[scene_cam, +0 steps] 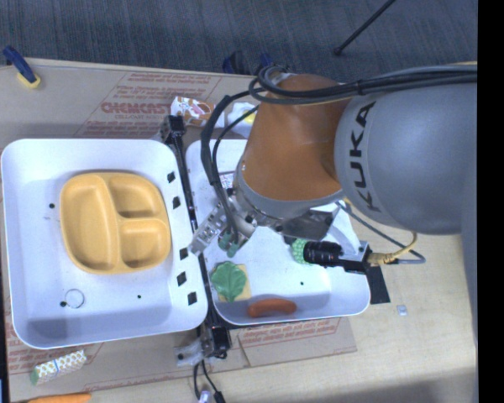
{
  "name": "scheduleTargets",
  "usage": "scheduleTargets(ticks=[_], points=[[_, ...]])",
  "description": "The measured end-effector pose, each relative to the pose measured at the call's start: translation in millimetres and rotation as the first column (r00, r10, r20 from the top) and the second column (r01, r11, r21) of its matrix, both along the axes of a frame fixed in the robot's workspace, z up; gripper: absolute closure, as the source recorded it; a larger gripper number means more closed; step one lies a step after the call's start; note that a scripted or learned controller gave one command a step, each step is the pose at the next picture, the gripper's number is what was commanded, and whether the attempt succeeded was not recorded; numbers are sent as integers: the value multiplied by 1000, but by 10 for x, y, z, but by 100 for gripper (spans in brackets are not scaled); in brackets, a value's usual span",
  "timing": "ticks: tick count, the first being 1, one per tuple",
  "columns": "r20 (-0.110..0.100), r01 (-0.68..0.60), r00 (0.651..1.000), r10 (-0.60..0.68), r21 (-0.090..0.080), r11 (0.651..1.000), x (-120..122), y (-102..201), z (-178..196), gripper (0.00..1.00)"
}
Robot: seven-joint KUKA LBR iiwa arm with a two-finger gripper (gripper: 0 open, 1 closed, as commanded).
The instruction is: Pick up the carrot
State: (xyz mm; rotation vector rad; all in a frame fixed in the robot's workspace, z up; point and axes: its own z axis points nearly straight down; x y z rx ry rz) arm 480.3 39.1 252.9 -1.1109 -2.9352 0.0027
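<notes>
Cardboard-covered bench (pixel 109 107); carrot (pixel 272 307) lies in right bin (pixel 353 300); gripper (pixel 223 233) state unclear.

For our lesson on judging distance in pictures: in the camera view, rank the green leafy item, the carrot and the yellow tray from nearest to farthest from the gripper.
From the gripper:
1. Green leafy item, just below it in the right bin.
2. Carrot, lower, by that bin's front wall.
3. Yellow tray, across the divider in the left bin.

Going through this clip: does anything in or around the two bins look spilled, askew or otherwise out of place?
Nothing looks spilled or damaged. The yellow tray sits slightly rotated in the left bin. The carrot lies flat near the right bin's front wall, beside a green leafy item, while the gripper hangs over the divider, away from the carrot.
</notes>
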Motion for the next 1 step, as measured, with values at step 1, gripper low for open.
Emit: scheduleTargets(ticks=[1], points=[[0, -101, 995, 101, 0, 995, -45, 570, -618, 100]])
